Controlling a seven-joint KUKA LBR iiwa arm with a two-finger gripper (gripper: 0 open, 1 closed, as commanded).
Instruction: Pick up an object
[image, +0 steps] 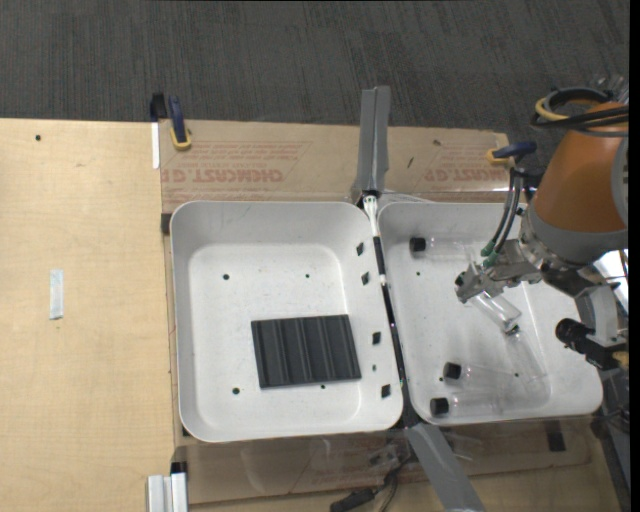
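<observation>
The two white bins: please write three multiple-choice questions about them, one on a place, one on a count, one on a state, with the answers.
1. Where does the dark ribbed panel lie?
A. in the left bin
B. in the right bin
C. on the cardboard behind the bins

2. How many small black pieces lie in the right bin?
A. one
B. three
C. six

3. How is the end effector placed?
A. over the left bin
B. over the right bin, clear of the black pieces
C. pressed on the ribbed panel

Answers:
1. A, since the panel rests flat on the floor of the left bin, toward its near side.
2. B, since one piece lies near the far left corner, and two, and, lie near the near left corner.
3. B, since the arm reaches in over the right bin and none of the pieces is at its tip.
</observation>
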